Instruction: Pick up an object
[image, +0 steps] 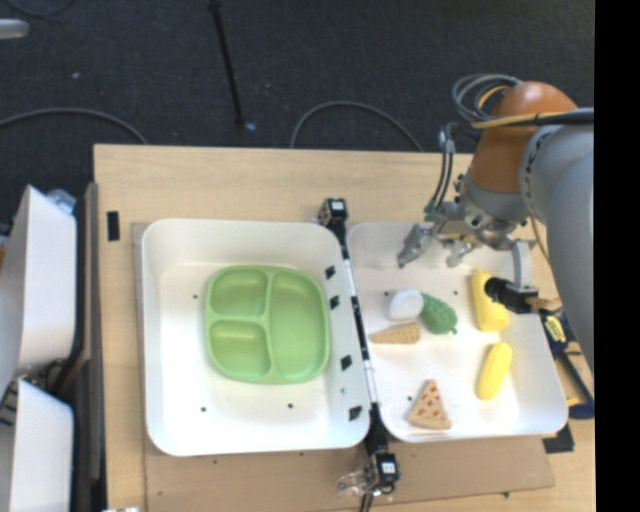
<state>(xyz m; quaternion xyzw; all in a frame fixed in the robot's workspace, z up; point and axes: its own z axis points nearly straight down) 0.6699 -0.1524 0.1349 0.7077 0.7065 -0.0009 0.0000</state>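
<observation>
White bin (560, 415) holds the food; I keep the gripper (436, 247) spread and empty above it, ready to descend.

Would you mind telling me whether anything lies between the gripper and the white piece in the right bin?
Nothing visible does. The gripper, fingers spread, is above the right bin's bare far floor, and the white piece lies just nearer the camera, touching the green item on its right.

Readable text: none on any surface.
Green tray (267, 323): plain, no label or brand.
White bins (170, 420): unmarked walls and rims.
Food items in the right bin: no print or numbers.
Arm (520, 150): no legible marking.
</observation>
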